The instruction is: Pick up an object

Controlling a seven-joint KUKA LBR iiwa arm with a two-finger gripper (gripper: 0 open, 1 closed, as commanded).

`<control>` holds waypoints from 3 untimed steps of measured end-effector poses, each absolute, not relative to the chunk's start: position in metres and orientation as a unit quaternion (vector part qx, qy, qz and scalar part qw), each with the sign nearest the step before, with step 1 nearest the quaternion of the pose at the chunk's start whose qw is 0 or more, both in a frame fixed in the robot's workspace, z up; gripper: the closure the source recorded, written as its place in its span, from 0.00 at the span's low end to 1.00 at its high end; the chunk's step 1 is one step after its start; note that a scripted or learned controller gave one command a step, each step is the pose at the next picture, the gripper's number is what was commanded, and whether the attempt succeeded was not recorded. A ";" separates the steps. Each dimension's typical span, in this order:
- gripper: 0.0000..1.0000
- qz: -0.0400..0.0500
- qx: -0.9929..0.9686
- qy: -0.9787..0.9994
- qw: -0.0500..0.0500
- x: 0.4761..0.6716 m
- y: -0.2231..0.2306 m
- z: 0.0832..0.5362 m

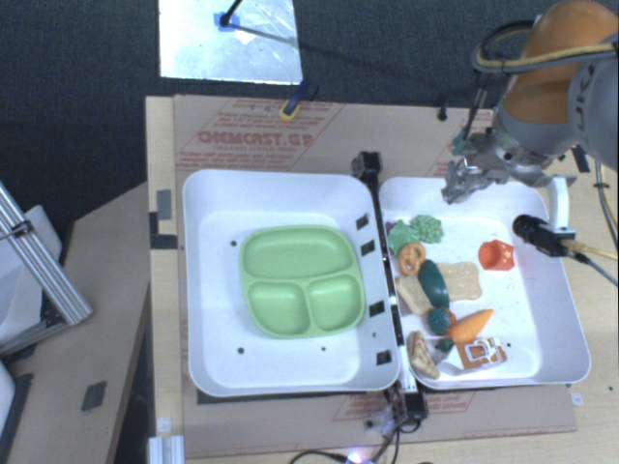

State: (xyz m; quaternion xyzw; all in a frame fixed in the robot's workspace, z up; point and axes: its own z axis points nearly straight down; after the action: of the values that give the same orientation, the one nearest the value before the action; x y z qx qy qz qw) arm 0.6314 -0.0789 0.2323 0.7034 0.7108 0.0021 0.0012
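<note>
Claw (462, 188) was seen poised above the far edge of the right bin (556, 356); its spread could not be told. Toy food (447, 293) was heaped against that bin's left wall, nothing gripped. Green tray (295, 280) was left in the left bin (208, 288).

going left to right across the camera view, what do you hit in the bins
green divided tray → broccoli → slice of toast → red pepper, with the claw above the right bin's far edge
</note>
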 end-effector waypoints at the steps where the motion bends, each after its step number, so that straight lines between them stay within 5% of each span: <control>1: 1.00 0.001 0.705 0.710 0.001 0.632 -0.058 0.229; 3: 1.00 0.000 0.707 0.707 0.001 0.625 -0.072 0.216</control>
State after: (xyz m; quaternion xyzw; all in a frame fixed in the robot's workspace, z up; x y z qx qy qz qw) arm 0.6250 -0.0721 0.2160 0.7069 0.7073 0.0002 0.0010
